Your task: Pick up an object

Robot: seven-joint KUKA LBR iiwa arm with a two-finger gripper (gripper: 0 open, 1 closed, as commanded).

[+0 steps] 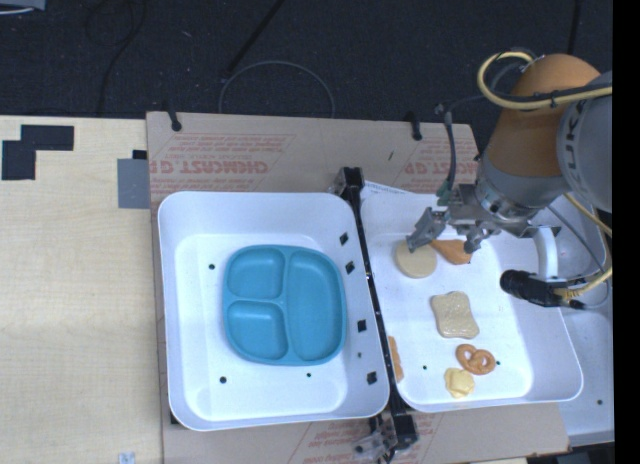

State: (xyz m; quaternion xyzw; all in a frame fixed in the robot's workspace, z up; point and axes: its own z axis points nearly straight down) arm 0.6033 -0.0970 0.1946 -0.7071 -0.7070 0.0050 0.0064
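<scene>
Gripper (448,235) status: I see the two fingers spread apart, hanging low over the far part of the right bin (545,302), with nothing between them. One fingertip sits near the round pale cookie (416,260); the other is just above the orange piece (452,251), which lies between the tips and slightly toward me. I cannot tell whether either tip touches the bin floor.

Further out in the same bin I note a toast-shaped piece (455,315), a pretzel (476,359) and a small yellow piece (459,383), all well apart from the fingers. The left bin (190,252) bears a blue divided plate (282,304).

Step in hand, by my judgement: approach and alignment for a grasp; no object is lifted yet. The orange piece is the likeliest target. Next move calls for centring the fingers on it, descending to the floor, closing, then raising. The neighbouring cookie touches or nearly touches the target, so a finger may land on it
</scene>
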